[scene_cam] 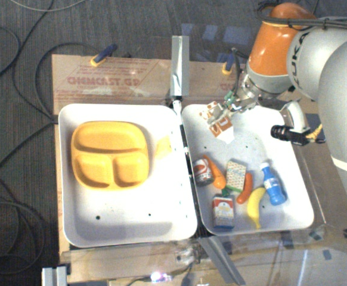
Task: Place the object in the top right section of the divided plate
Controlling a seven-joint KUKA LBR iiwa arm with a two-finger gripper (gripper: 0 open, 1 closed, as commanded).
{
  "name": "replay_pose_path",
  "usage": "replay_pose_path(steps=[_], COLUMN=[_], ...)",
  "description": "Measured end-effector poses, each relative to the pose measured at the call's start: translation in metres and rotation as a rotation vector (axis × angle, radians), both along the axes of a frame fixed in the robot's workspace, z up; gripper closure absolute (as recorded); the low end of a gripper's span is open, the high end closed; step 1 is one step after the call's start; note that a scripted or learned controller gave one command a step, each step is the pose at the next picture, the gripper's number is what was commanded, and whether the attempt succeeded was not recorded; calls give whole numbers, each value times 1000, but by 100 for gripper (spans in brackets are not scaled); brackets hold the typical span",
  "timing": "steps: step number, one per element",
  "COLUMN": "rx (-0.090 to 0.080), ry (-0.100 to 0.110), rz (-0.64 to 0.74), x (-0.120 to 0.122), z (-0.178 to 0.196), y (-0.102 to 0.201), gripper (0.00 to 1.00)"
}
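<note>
The yellow divided plate (110, 154) lies in the upper left of the left bin (84, 219), with one wide section at the back and two smaller ones in front. My gripper (226, 107) hangs over the back left corner of the right bin (301, 219). A small white and orange packet (219, 123) sits at its fingertips, and the fingers look shut on the packet's upper end. The packet is tilted and lies right of the wall between the two bins.
Along the front of the right bin lie a soda can (202, 171), a carrot (219, 176), a cracker box (235, 174), a red chili (245, 187), a banana (254, 206), a blue bottle (272, 185) and a small carton (223, 212). A metal post (177, 70) stands behind the bins.
</note>
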State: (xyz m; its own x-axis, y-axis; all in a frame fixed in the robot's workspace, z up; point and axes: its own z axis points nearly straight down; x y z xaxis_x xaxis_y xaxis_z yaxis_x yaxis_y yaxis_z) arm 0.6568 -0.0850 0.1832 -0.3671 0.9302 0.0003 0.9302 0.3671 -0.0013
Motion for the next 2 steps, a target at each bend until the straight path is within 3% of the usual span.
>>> replay_pose_path(steps=[1,2], rx=[-1,1], ry=[-1,1], rz=[87,184], x=[12,-57], z=[49,34], y=[69,153], gripper=[100,100])
